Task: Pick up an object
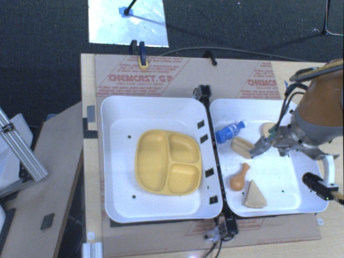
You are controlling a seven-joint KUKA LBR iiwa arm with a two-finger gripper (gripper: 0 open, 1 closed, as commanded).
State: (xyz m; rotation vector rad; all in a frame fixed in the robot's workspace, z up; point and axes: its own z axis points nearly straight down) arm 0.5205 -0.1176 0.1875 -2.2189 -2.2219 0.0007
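the right bin (290,206) holds the loose things: a small blue bottle (229,131) near its upper left, lying on its side with its long axis running from lower left up to the right, cap end toward the upper right; just below it a tan bread-like block (242,147), long axis slanting from upper left to lower right; lower down an orange drumstick-shaped piece (239,178), fat end at the lower left and thin end pointing up and right; beside that a pale wedge (254,195) with its point upward. the gripper (262,146) sits at the centre right of the frame, its dark tips just beside the right end of the tan block; whether they are spread or pinching cannot be told. the left bin (121,160) holds a yellow divided plate (168,162)
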